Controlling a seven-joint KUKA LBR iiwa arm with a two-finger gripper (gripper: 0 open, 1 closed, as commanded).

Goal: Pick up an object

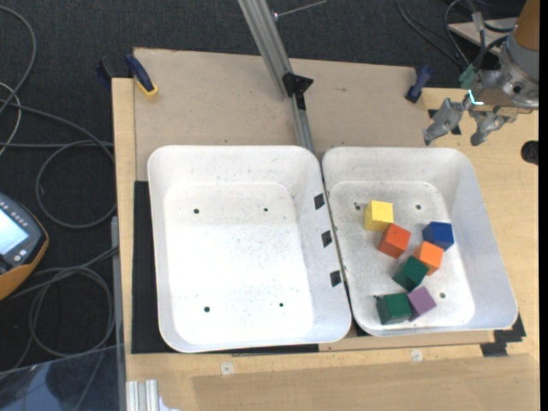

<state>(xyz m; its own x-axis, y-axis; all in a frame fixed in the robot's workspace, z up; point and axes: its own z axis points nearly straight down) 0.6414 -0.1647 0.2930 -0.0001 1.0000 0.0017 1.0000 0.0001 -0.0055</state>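
Two white bins on the desk [231,84]. Right bin [479,195] holds yellow [378,215], orange [395,240], blue [438,234] and green [394,307] cubes. Pincer [462,127], fingers spread and empty, hangs beyond its far rim.

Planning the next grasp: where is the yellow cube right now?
The yellow cube sits in the right bin, toward its upper middle in the camera view, at the top of the block cluster, with the orange-red cube touching it just below.

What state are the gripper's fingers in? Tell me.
Open. The gripper hangs above the right bin, its two fingers spread apart with nothing between them.
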